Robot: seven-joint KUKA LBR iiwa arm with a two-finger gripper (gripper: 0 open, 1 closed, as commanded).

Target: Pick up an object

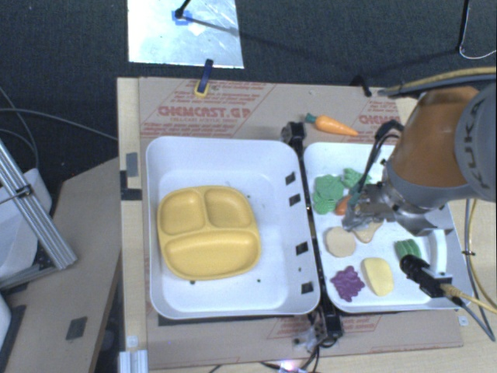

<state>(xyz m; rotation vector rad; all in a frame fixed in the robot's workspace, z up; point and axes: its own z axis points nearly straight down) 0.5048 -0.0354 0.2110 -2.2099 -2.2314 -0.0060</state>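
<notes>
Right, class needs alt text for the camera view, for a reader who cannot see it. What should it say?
A grey and orange robot arm reaches from the right, its gripper low in the right white bin among toy foods: green lettuce, a tan round piece, purple grapes and a yellow piece. The left bin holds a yellow divided plate; a toy carrot lies behind the bins.

The right bin [317, 208] holds 5 small toy foods in view. A green leafy piece [328, 191] lies near its upper left corner. Below that sits a pale tan round piece [339, 242]. A purple grape bunch [348, 283] lies near the bin's front edge, a pale yellow lump [378, 276] just beside it. A small green piece [407, 249] lies toward the bin's right side.
</notes>
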